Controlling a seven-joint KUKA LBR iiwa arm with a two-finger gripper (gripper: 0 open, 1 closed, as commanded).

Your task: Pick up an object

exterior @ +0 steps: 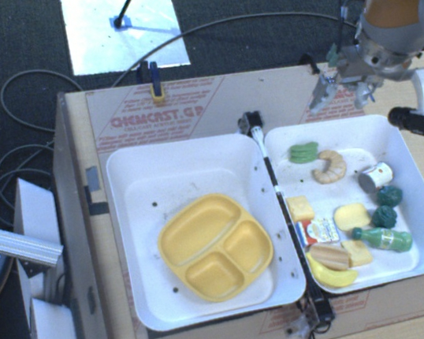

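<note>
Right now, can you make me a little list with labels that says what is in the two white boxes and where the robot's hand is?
left bin: one yellow tray with three compartments, lying flat
right bin: many small toy foods
far end of right bin: green piece, croissant
middle: white cup on its side, cheese block, two broccoli pieces
near end: banana, green bottle lying down
gripper: above the cardboard beyond the right bin, holding nothing

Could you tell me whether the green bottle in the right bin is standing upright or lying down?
Lying down: the green bottle rests lengthwise on the bin's floor.
</note>
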